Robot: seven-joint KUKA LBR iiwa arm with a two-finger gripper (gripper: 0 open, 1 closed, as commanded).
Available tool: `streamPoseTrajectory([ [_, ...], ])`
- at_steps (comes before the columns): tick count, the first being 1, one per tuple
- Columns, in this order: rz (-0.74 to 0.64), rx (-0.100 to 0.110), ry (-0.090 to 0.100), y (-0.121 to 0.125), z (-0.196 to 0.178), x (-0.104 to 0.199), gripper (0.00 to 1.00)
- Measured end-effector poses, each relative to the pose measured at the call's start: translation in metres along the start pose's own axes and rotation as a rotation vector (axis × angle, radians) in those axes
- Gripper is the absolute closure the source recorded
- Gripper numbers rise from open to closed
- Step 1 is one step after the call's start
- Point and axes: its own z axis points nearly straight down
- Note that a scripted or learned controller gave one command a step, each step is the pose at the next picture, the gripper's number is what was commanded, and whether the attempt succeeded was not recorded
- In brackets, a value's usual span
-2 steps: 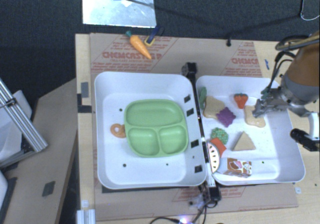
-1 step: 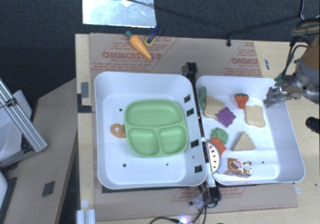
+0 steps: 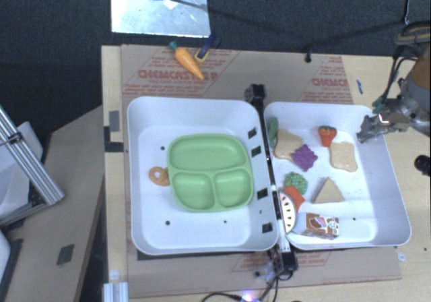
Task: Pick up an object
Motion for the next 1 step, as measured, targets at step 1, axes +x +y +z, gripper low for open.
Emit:
streamPoseTrajectory([
  [1, -0.006, 0.001, 0.002, 0.0121, -0.0002, 0.0465, 1.00],
])
